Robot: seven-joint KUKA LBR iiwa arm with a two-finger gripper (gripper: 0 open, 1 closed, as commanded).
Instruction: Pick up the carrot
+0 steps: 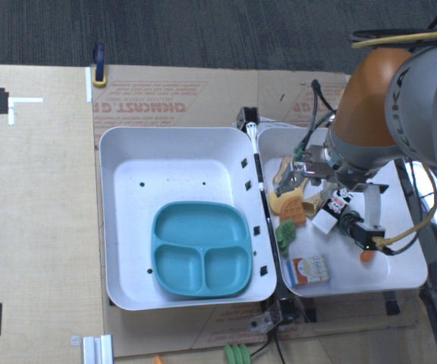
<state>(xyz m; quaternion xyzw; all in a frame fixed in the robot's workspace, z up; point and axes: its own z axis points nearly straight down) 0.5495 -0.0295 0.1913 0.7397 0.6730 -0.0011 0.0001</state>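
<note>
Item: small orange toy carrot [366,255], lying in right white bin [400,275], near its right side, partly behind cabling. I judge it light, rigid, slippery; I'd grip mid-body. Tool [294,174] state: cannot tell.

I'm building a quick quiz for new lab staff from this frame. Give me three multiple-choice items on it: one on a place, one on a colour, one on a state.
1. Where is the divided tray?
A. In the left bin
B. In the right bin
C. On the floor

2. What colour is the tray?
A. Red
B. Teal
C. Black

3. How does the tray lie?
A. Flipped over
B. Standing on edge
C. Flat, compartments facing up

Key: 1 A, it lies within the left bin's walls; 2 B, its whole surface is teal; 3 C, all three compartments open upward. The arm hangs over the right bin, with a small orange piece there.
</note>
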